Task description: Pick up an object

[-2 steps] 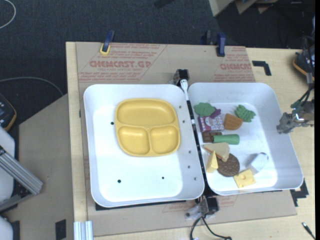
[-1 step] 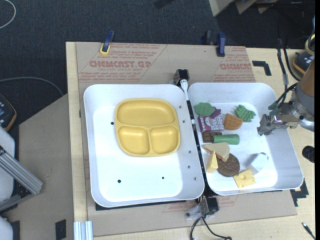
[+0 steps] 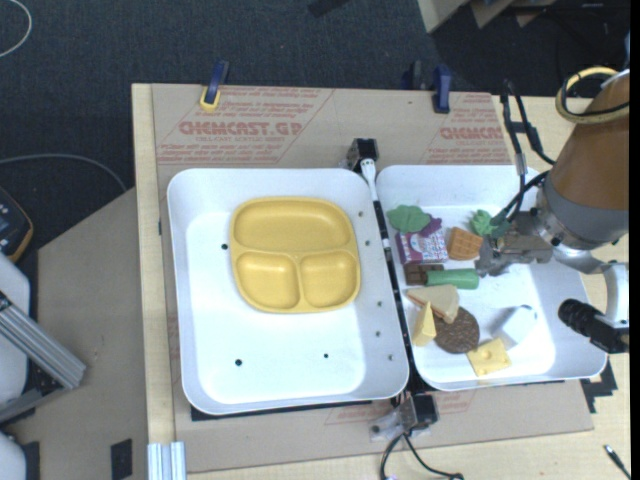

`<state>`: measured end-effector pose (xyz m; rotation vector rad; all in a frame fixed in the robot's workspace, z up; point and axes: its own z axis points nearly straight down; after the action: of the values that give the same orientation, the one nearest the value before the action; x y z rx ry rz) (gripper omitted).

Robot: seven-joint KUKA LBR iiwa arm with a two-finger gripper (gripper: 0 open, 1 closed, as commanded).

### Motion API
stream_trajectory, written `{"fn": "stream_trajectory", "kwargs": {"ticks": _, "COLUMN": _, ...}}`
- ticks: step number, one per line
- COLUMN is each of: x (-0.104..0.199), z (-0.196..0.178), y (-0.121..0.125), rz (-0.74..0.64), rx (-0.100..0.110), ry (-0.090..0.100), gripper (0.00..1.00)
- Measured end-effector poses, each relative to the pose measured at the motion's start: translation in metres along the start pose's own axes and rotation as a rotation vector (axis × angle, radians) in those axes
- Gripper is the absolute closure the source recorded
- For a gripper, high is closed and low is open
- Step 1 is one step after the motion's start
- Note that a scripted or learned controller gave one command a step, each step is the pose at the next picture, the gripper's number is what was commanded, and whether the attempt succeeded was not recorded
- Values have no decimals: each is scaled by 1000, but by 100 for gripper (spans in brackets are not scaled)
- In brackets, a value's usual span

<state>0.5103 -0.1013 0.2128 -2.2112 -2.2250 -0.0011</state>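
So the grey arm with the orange band (image 3: 598, 168) comes in from the right, and its two-finger gripper (image 3: 497, 255) sits low over the right shallow white bin (image 3: 560, 353). Can't tell how its fingers are set, the pile blurs it. The tip is right by a small orange waffle-like piece (image 3: 463, 244) and a green leafy piece (image 3: 407, 217). Nearer in the same bin: a round brown cookie (image 3: 458, 332), a yellow cheese wedge (image 3: 489, 357) and a pale sandwich-like piece (image 3: 434, 302). The left white bin (image 3: 200, 368) has a yellow three-compartment plate (image 3: 295, 253).
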Motion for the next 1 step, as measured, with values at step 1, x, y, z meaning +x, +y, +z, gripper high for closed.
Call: {"fn": "stream_trajectory", "kwargs": {"ticks": 1, "x": 51, "z": -14, "y": 2, "rz": 2, "rx": -5, "ry": -3, "gripper": 100}}
